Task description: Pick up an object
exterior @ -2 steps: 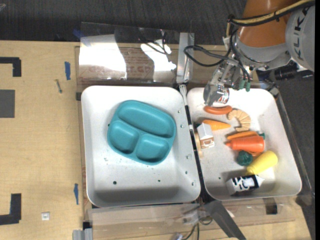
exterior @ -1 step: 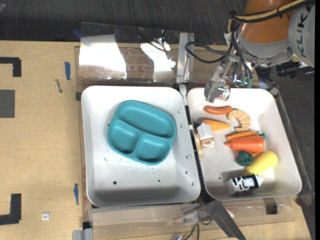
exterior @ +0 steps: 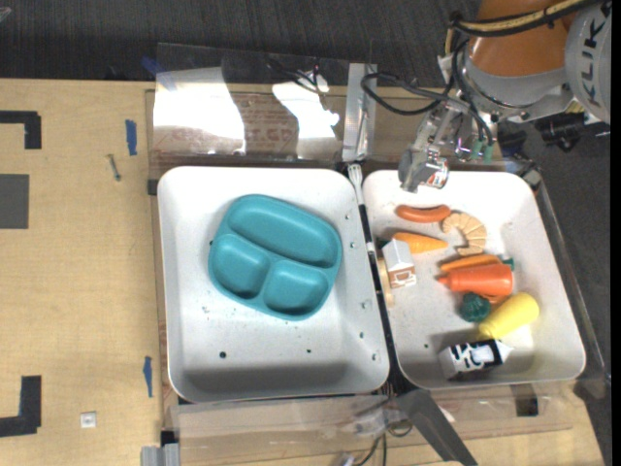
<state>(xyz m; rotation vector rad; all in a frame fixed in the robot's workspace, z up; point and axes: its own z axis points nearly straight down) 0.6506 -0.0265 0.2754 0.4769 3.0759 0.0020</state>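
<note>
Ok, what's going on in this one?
The arm's gripper hovers over the far edge of the right bin, just above a toy hot dog, with nothing between its fingers. Toy food lies scattered in that bin, including a carrot and a yellow piece. The left bin holds a teal divided tray.

Two shallow white bins sit side by side on the tan bench point(exterior: 78, 260), their inner rims touching; the left bin point(exterior: 179, 260) holds a teal tray point(exterior: 275, 253) with three compartments (one long, two smaller), lying tilted near the bin's middle; the right bin point(exterior: 548, 226) lies toward the bench's right edge. A shiny clear sheet point(exterior: 247, 115) stands along the left bin's back edge. Black tape corners point(exterior: 27, 129) mark the bench's left side; a blue tape strip point(exterior: 131, 136) sits near the left bin's back left corner.
</note>
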